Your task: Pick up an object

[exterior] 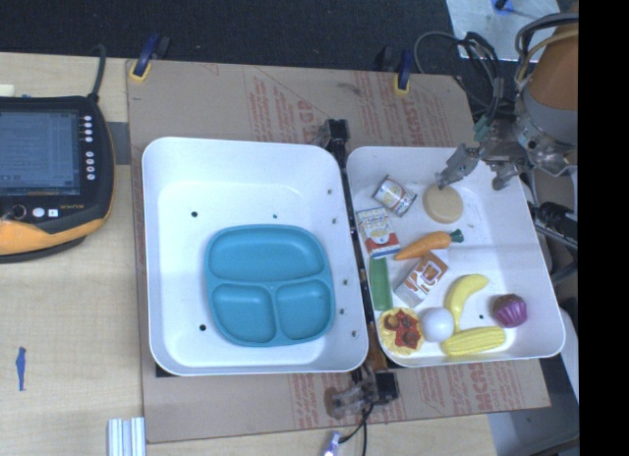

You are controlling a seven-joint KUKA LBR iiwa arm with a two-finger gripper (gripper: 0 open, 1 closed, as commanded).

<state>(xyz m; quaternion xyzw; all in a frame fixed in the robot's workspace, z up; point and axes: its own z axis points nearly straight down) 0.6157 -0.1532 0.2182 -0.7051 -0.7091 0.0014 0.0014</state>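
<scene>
From the overhead camera view we see the gripper (480,167) hovering over the far edge of the right bin (539,248), its two fingers spread apart and gripping nothing. Nearest to it lies a round tan cookie (443,205), just below the left finger (454,171) (whether they touch, we cannot tell). It is a flat, pale beige disc. Around it we find a small can (392,195), a carrot (427,244), a banana (465,297), a corn cob (475,341), a purple piece (510,310) and a white egg (436,323). The left bin (167,248) holds a blue divided tray (268,282).
</scene>
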